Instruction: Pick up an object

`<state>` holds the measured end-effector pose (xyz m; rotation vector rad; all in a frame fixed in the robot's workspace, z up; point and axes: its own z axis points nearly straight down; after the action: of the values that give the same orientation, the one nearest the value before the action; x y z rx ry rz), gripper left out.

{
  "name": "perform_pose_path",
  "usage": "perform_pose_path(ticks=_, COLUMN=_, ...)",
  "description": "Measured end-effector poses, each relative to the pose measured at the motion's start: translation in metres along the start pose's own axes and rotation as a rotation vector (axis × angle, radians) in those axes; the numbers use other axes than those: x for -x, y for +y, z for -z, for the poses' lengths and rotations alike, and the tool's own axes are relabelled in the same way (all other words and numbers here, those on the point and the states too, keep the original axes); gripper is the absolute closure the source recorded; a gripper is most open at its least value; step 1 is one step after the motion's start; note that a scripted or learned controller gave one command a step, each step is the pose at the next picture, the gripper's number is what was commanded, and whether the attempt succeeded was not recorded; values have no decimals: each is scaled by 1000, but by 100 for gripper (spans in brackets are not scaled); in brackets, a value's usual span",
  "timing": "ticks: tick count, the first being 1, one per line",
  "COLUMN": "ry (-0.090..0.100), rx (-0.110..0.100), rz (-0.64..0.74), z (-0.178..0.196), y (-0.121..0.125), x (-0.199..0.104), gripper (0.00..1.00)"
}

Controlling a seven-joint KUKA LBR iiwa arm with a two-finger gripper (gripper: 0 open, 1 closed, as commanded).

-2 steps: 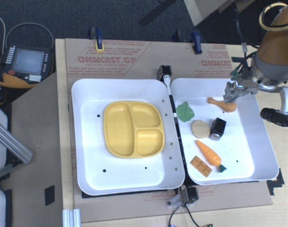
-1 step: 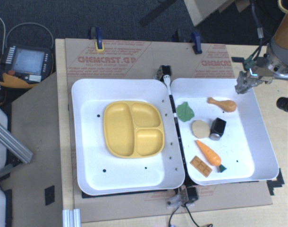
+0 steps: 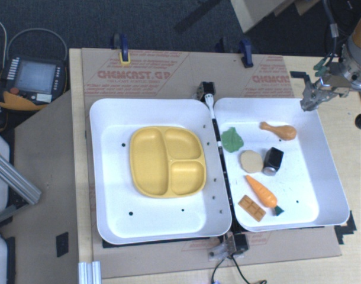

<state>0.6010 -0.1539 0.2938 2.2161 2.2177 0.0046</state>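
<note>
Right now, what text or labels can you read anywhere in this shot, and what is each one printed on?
"CHEMCAST GP", red print on the brown board under the bins, behind the left bin.
The same red print repeats behind the right bin; partly hidden, only fragments readable.
Smaller red lines beneath each print: too small to read.
Handheld pendant at far left: screen and buttons blurred, unreadable.

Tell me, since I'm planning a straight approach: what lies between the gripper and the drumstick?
Bare white bin floor and rim; the camera view shows nothing between the gripper and the drumstick.
</note>
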Motion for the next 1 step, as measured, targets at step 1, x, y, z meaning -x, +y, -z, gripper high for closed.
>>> perform_pose_path(ticks=1, ry=5, rx=-11, rz=4, z=-19, y=-24, x=-49, gripper=100)
